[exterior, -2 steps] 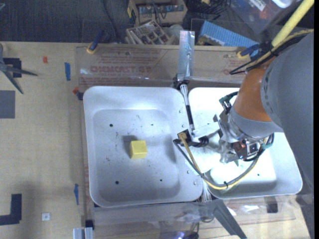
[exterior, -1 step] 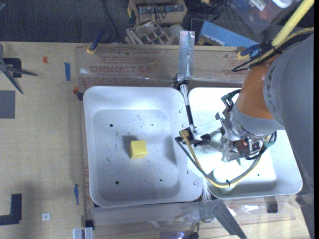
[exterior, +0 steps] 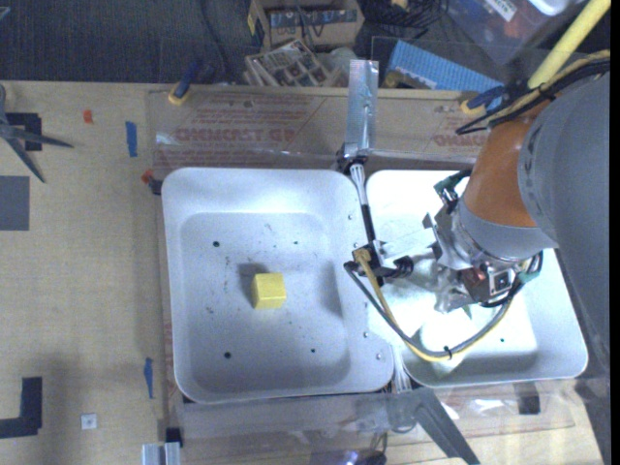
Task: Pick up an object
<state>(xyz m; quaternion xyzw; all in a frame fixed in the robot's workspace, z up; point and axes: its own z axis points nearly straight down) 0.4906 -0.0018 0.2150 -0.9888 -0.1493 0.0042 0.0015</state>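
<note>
Your small yellow cube-shaped block (exterior: 269, 290) lies alone near the middle of the left shallow white plastic bin (exterior: 194, 201), well apart from the arm. Your grey arm with its orange band (exterior: 494, 177) reaches down over the right white bin (exterior: 557, 342), and its two-finger gripper (exterior: 450, 294) sits low there; you cannot tell how it stands.

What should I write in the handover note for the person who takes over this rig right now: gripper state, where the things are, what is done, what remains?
Gripper: low over the right bin, nothing visibly held.
Yellow block: lies alone near the middle of the left bin, well apart from the arm.
Done: no pick yet; the block is untouched on the bin floor.
Left: bring the arm across the divider to the left bin, descend on the block, close, lift.
</note>
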